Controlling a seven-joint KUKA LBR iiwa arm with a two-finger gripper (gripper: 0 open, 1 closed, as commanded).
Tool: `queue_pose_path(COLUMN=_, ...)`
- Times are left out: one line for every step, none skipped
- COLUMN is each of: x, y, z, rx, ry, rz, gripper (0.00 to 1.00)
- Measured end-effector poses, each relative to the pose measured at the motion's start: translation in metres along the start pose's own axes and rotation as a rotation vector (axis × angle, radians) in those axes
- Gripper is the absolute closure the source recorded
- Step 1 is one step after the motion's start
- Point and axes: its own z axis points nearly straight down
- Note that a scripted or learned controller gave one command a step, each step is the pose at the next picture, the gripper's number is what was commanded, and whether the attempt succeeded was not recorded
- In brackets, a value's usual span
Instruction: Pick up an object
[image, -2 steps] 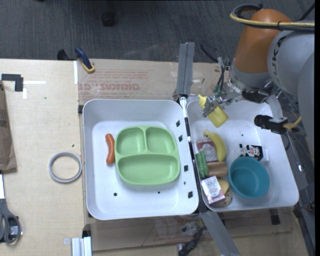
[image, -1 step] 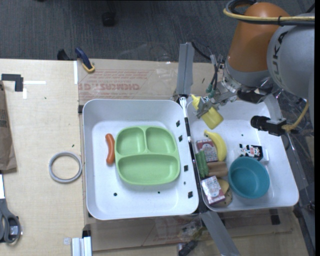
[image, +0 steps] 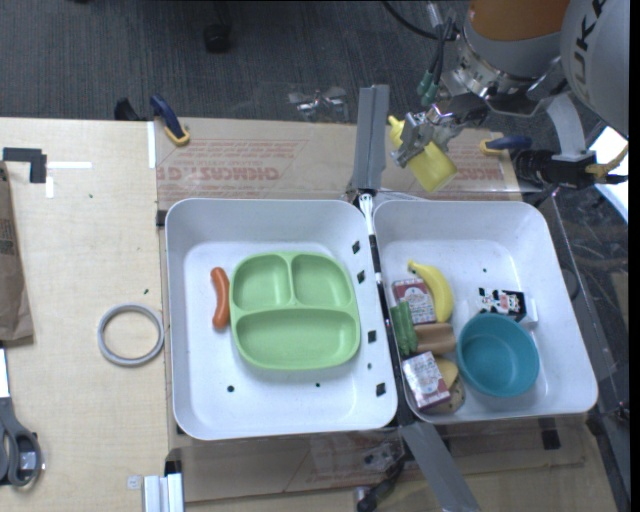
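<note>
Bench with two white bins (image: 180, 300); green tray (image: 295, 310) in left bin, banana (image: 433, 285) and teal bowl (image: 497, 355) in right. Tool (image: 425, 140) raised beyond right bin, grasping yellow block (image: 433, 166). Advice: lift steadily, keep grip firm.

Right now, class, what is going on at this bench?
The grey arm's tool hangs above the far rim of the right bin, with a yellow block between its fingers, lifted clear. Below in that bin lie a banana, a teal bowl and some small packets. The left bin holds a green divided plate with an orange sausage beside it.
</note>
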Motion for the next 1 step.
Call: queue_pose_path(x=0.0025, y=-0.0459, z=0.0931, rx=0.003, ry=0.001, rz=0.06, gripper=1.0)
